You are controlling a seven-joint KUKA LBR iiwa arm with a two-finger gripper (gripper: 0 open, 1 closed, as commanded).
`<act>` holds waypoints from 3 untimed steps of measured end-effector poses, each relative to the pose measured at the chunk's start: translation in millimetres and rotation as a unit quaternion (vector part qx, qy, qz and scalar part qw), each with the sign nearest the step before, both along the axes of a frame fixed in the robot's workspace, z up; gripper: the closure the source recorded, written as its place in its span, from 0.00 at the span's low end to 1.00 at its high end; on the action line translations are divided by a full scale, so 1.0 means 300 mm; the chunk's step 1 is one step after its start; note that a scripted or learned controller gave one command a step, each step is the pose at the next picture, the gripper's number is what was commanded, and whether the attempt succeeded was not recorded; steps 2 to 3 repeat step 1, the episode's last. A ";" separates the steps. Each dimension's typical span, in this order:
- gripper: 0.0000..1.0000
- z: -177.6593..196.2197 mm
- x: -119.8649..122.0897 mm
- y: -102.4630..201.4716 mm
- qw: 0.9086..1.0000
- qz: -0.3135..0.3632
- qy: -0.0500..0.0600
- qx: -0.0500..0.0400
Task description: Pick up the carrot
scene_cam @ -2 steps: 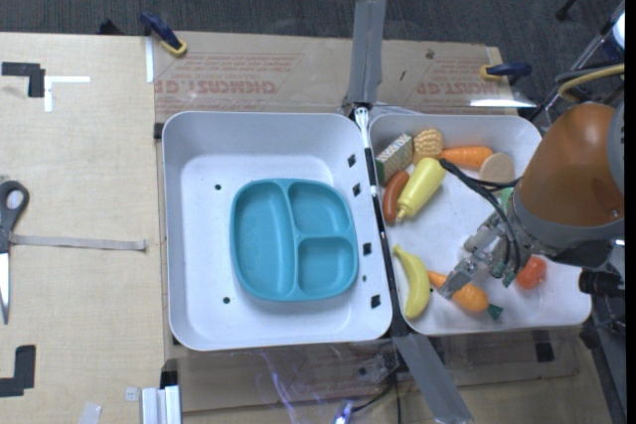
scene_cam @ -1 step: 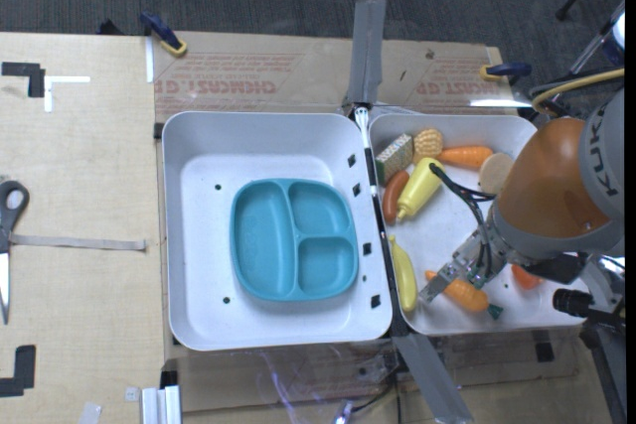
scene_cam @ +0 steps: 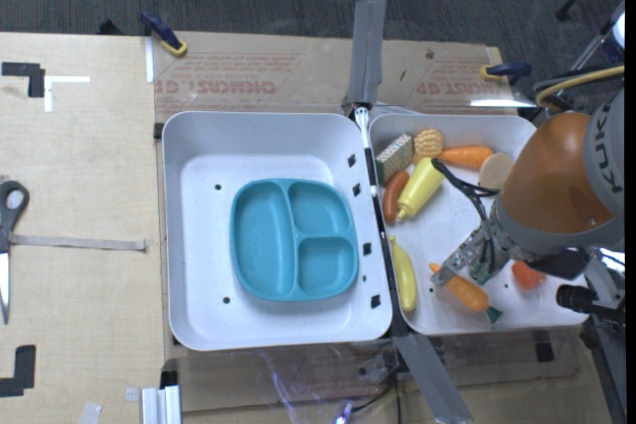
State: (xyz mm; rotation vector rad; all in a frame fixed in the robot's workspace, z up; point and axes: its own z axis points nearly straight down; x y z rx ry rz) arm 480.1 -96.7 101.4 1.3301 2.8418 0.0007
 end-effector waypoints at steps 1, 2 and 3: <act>1.00 0.300 -0.003 0.068 0.980 -0.200 0.001 0.000; 1.00 0.300 -0.003 0.068 0.980 -0.200 0.001 0.000; 1.00 0.300 -0.003 0.068 0.980 -0.200 0.001 0.000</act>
